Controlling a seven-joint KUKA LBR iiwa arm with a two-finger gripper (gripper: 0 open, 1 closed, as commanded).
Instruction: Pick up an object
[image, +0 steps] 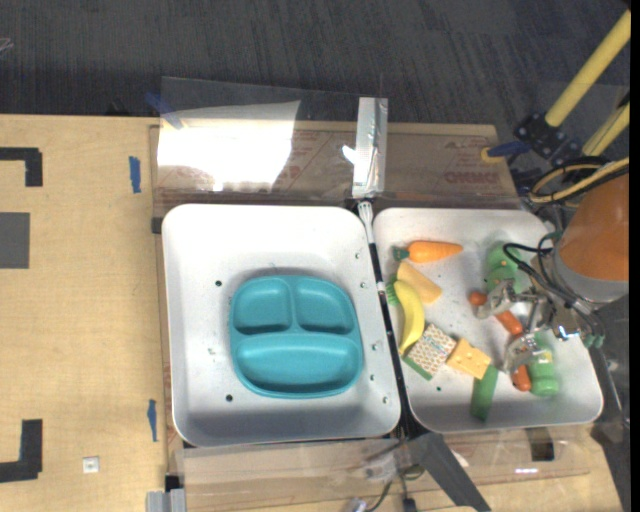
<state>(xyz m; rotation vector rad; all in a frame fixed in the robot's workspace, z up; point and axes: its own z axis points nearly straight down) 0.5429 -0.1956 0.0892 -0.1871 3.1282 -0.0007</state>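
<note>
Near wall of right bin (590, 405): green stick (483, 394), lying free. Gripper (527, 318) low over small red piece (511, 322) at the bin's right side, probably the target. Open or closed: can't tell. Further left: cheese wedge (470, 358), banana (409, 312), carrot (435, 251). Teal plate (295, 335) in left bin. Looks like the grasp step. Next: clean close on one piece, then straight lift.

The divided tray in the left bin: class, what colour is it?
Teal blue. The divided tray shows plainly in the camera view, lying in the left bin.

Gripper (522, 318) fingers blurred among small toys (520, 375); arm (600, 240) cropped right.
</note>
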